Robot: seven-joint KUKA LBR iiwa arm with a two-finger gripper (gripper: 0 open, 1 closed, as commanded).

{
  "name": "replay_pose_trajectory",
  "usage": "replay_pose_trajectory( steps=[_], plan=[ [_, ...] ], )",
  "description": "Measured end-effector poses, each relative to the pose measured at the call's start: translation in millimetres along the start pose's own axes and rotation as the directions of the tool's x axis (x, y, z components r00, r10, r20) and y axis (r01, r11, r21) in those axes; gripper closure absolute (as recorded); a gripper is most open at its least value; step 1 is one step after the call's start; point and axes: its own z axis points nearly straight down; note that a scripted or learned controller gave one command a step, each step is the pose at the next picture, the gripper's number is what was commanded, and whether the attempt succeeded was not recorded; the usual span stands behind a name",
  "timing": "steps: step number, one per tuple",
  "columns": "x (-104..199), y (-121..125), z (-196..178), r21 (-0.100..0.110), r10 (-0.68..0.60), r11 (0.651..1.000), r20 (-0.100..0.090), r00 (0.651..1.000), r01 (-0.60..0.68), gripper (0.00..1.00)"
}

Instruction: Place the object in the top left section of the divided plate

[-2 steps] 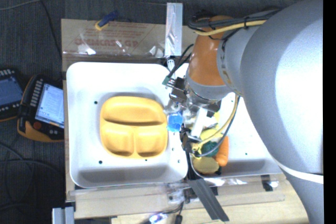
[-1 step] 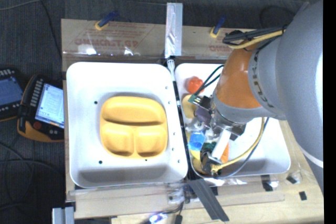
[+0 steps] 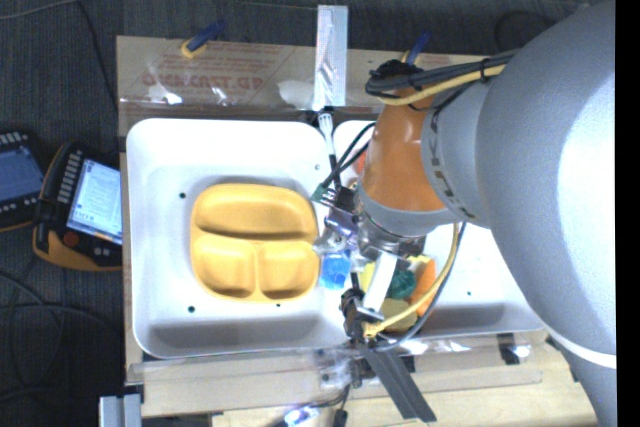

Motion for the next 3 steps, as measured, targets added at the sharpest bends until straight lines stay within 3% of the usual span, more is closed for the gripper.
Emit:
replay_pose_trajectory(
  steps=[3],
  plan=[
    [0,-1,-22,0.014,-0.005,1.000,0.007,1.000,0.005,1.00]
  ],
)
